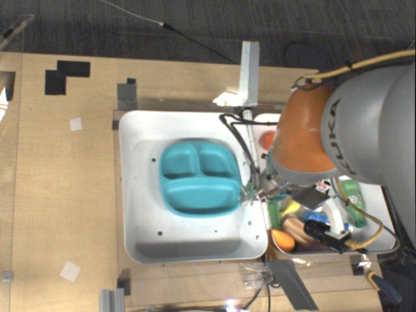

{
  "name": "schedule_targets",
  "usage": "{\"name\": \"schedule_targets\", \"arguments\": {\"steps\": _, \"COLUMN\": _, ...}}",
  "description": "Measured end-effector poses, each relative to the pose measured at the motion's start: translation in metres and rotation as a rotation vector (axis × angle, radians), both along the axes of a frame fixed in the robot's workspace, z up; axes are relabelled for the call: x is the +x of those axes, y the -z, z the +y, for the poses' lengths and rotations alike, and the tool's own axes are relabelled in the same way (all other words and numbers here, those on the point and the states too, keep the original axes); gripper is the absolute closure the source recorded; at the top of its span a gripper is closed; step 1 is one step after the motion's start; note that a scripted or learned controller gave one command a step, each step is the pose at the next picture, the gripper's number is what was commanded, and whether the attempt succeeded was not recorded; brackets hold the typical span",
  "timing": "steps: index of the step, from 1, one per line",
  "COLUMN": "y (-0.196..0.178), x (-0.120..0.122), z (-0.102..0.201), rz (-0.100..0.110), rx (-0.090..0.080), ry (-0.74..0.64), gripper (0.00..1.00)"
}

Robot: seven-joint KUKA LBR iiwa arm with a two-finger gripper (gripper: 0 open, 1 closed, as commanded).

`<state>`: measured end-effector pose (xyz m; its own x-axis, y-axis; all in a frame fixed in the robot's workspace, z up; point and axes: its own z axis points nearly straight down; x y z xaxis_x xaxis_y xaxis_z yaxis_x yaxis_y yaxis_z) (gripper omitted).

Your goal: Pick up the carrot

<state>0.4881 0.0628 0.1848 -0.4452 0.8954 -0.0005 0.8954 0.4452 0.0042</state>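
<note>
Camera view, arm (364, 122) hiding right bin (390, 239)

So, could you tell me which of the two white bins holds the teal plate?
The left bin holds the teal plate, alone. The right bin, under the arm, is crowded with small items.

bench (71, 194) pale matt wood. bins (140, 174) smooth white plastic, slight sheen. teal plate (198, 177) smooth matt plastic. arm (370, 129) grey satin shell, orange band (302, 135) glossy.

Dark carpet floor (162, 5) beyond wooden bench (58, 194).
</note>
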Motion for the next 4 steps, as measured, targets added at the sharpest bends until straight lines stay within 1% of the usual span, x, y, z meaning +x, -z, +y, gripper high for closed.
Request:
{"name": "schedule_targets", "arguments": {"steps": 1, "y": -0.207, "x": 0.005, "z": -0.046, "rz": -0.014, "rx": -0.001, "ry": -0.119, "gripper": 1.00}}
{"name": "schedule_targets", "arguments": {"steps": 2, "y": -0.204, "x": 0.004, "z": -0.046, "rz": -0.007, "rx": -0.002, "ry": -0.121, "gripper": 0.00}}
{"name": "schedule_targets", "arguments": {"steps": 3, "y": -0.045, "x": -0.002, "z": -0.004, "rz": 0.007, "rx": -0.002, "ry": -0.069, "gripper": 0.00}}
{"name": "schedule_targets", "arguments": {"steps": 4, "y": -0.059, "x": 0.001, "z": -0.003, "rz": -0.004, "rx": -0.001, "ry": -0.076, "gripper": 1.00}}
